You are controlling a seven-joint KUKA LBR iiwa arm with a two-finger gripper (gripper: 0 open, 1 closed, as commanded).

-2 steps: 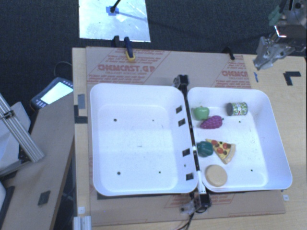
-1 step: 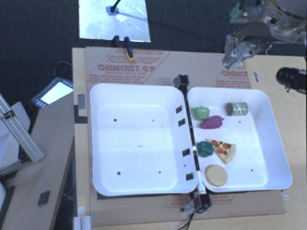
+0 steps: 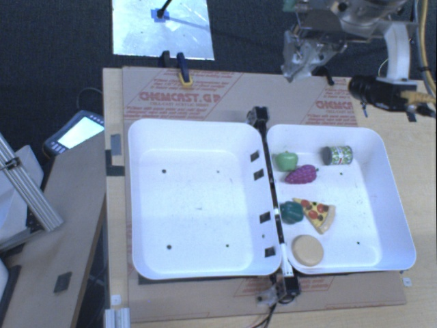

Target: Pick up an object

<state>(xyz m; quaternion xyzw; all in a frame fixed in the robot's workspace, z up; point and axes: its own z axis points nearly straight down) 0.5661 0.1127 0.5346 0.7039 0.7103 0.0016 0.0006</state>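
The fingers (image 3: 298, 65) of the gripper hang above the bench's (image 3: 420, 176) far edge, beyond the right bin, and whether they are apart or together cannot be told from this view. They hold nothing that can be seen.

Going left to right: the left bin (image 3: 194, 197) is a shallow white tray. Beside it, sharing a middle wall, is the right bin (image 3: 382, 203), which carries six small things clustered toward its left side. A green pepper-like toy (image 3: 286, 160) sits near the back. Just in front of it lies a purple bunch of grapes (image 3: 301, 175), its long axis running left to right, narrow tip pointing left. A dark green lump (image 3: 291, 212) touches a pizza slice (image 3: 316, 214), whose point faces left and crust right. A round tan biscuit (image 3: 308, 250) lies nearest the front. A small can (image 3: 337, 155) lies on its side at the back, long axis left to right.
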